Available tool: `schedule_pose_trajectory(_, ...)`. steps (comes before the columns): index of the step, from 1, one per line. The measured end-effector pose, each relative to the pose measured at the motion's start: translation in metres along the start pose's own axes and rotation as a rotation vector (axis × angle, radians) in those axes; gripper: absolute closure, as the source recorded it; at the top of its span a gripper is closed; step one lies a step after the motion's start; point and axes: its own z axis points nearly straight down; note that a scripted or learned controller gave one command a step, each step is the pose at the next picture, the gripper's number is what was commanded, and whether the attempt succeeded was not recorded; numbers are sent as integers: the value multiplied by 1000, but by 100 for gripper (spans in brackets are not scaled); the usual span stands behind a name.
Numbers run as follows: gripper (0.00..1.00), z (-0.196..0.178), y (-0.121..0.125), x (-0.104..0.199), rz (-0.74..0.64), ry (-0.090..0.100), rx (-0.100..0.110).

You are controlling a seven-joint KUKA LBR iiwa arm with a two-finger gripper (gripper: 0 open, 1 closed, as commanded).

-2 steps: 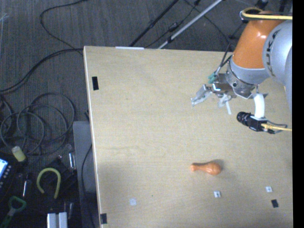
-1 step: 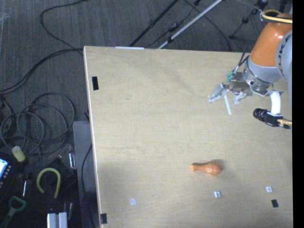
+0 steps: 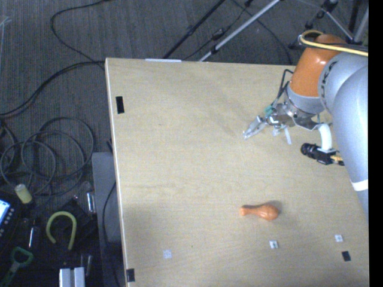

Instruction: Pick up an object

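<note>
Lying on the tan board near its lower edge: 1 orange pear-shaped object, on its side. Gripper hangs well apart above it, at upper right, fingers spread, nothing between them.

A tan wooden board is laid flat beneath the fingers, and small black markers are fixed along its edges. Beyond the board's left edge, well apart from the fingers, dark carpet is seen, over which black cables are looped in coils. A green U-shaped item is placed on the floor at lower left, and a small yellowish cylinder is set just above it. Grey tripod legs are slanted across the carpet above the fingers.
</note>
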Motion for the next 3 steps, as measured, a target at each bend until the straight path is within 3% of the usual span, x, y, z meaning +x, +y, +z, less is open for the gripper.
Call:
schedule_pose_trajectory(1,0,-1,7,41,-207,1,-2)
schedule_pose_trajectory(2,100,-10,7,42,-207,1,-3)
schedule_pose_trajectory(3,0,-10,7,42,-207,2,-3)
